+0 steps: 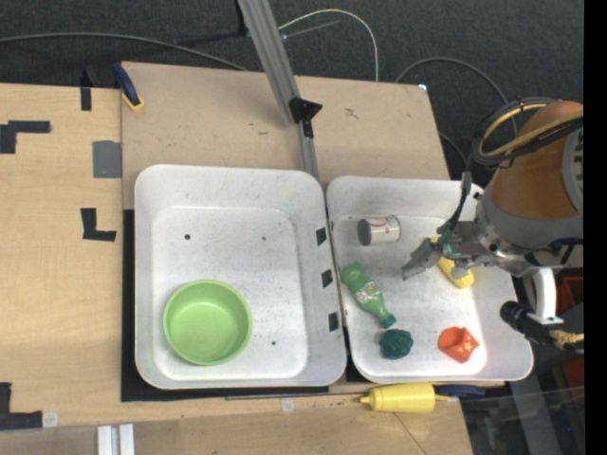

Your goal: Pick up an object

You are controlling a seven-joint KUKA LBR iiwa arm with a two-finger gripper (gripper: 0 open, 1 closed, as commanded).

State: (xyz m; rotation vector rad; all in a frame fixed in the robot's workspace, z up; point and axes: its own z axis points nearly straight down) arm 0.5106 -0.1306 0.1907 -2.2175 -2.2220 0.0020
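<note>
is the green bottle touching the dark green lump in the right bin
Apart. The camera view shows a thin strip of white bin floor between the bottle's lower end and the lump.

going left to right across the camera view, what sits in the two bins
green bowl → green bottle → dark green lump → red object; the grey can and yellow object overlap these in order.
</note>
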